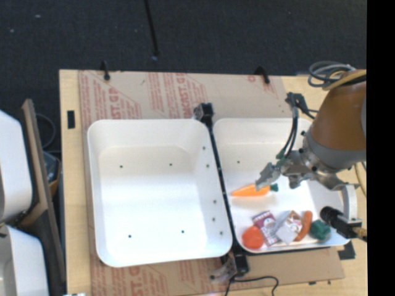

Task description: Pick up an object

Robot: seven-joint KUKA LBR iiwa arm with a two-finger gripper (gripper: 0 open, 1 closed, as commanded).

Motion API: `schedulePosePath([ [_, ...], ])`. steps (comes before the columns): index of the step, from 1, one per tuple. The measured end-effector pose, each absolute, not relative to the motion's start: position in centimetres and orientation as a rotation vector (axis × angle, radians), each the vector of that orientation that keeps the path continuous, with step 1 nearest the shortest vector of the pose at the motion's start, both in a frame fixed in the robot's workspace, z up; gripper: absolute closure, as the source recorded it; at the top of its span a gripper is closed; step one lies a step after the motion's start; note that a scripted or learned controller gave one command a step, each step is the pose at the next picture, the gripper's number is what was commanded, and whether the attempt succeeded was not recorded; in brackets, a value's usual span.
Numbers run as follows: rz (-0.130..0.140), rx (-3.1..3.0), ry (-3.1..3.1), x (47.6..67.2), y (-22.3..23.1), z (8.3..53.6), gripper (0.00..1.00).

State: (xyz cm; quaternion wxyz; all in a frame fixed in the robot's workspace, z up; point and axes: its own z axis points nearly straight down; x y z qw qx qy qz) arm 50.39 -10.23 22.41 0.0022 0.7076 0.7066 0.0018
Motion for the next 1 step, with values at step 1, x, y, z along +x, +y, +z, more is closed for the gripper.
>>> schedulePosePath([
  [1,0.002,2.220,2.220,55.02,-11.51,24.80,0.00],
])
